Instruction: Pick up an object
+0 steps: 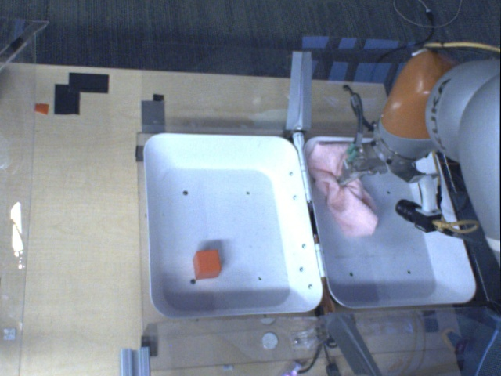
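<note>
The pincer (350,171) sits down in the right bin (407,288), right at the upper part of the pink cloth (344,194). Its tips look like they're pressed into the fabric, and the cloth bunches up around them, but I honestly can't tell whether the pincer is wide, narrow, or actually gripping anything, since it's too small and tucked against the folds.

The cloth itself is a crumpled soft lump lying against the left wall of that bin, spreading from just left of the pincer down and below it toward the bin's middle. It rests on the bin floor.

Behind the pincer, up and to its right, is the arm (462,108), grey with the orange band (411,92) just above the wrist. A black cable (419,214) with a yellowish bit hangs off the wrist, below and right of the pincer.

Way off to the pincer's left, in the left bin (164,210), there's a small orange block (207,264) near the lower part of the floor, well apart from everything else.
</note>
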Controlling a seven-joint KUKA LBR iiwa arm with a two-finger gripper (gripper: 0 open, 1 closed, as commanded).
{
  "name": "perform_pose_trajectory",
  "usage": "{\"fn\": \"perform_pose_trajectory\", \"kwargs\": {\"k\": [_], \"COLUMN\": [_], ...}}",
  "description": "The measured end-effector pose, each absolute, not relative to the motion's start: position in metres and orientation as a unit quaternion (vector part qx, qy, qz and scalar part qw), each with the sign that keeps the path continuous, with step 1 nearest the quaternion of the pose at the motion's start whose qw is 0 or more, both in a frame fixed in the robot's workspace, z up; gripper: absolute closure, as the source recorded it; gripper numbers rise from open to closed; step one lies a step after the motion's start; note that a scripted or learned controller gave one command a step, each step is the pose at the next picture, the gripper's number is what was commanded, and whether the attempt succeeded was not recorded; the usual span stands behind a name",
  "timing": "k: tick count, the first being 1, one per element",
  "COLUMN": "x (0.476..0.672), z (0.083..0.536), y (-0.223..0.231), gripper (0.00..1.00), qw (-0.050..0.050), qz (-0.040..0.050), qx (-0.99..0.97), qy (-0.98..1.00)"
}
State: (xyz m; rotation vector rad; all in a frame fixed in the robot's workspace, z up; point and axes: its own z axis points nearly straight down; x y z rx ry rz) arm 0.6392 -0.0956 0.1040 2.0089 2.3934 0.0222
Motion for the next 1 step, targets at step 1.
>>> {"fn": "perform_pose_trajectory", "kwargs": {"k": [1], "x": [0.6710], "z": [0.1877], "y": [-0.0535], "gripper": [1.00], "qw": [0.006], "qz": [0.0030], "qx": [0.505], "qy": [0.863]}}
